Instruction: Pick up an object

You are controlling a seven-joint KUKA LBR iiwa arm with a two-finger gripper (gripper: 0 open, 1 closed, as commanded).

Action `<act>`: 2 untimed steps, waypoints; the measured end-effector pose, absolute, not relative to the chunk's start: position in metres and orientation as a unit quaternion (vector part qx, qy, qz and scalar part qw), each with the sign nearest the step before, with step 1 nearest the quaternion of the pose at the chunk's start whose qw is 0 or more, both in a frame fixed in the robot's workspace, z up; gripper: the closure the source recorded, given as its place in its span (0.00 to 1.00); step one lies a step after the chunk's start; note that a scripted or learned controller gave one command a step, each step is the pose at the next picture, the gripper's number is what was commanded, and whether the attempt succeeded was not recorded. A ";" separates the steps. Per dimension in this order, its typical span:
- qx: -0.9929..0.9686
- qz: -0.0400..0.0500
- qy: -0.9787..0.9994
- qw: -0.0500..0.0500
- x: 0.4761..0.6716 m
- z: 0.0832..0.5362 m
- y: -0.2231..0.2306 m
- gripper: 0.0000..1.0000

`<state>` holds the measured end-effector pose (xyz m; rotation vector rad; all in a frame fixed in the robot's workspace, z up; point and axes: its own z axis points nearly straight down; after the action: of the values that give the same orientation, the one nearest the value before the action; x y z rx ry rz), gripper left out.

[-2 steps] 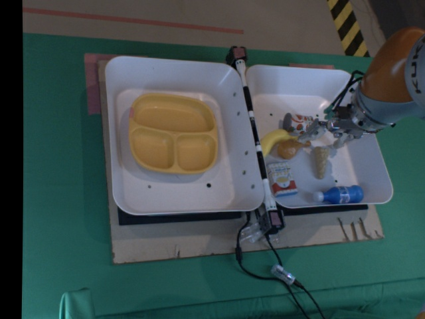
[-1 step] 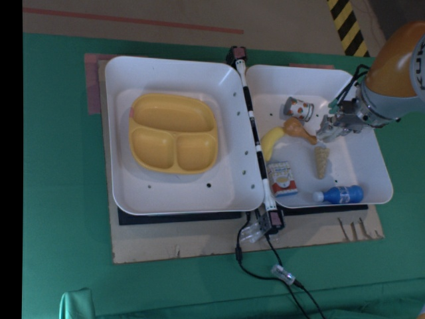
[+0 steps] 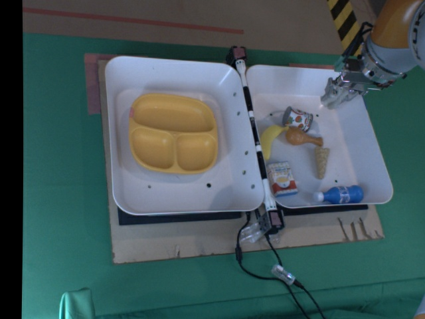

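1. Left bin (image 3: 133, 198) holds a yellow divided tray (image 3: 174, 133).
2. Right bin (image 3: 372, 171) holds banana (image 3: 269, 138), carton (image 3: 283, 178), blue bottle (image 3: 340, 195), can (image 3: 297, 118), drumstick (image 3: 303, 137), cone (image 3: 321, 161).
3. Gripper (image 3: 334, 97) hangs over the right bin's far corner, well apart from the objects; its jaws' state cannot be told.

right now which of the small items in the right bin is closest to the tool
The small grey can with the red-and-white label, lying tilted at the top of the cluster. The tool hangs just up and right of it; the blue plastic bottle lies farthest.

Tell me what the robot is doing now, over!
Gripper over right bin's far corner, holding nothing visible. Can nearest, beside chicken leg. Nothing blocking the way.
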<state>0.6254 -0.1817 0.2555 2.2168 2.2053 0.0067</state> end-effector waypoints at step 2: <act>0.709 0.001 0.705 0.006 0.688 0.193 -0.138 0.00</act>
<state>0.6882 -0.1377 0.1928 2.2179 2.2066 0.0021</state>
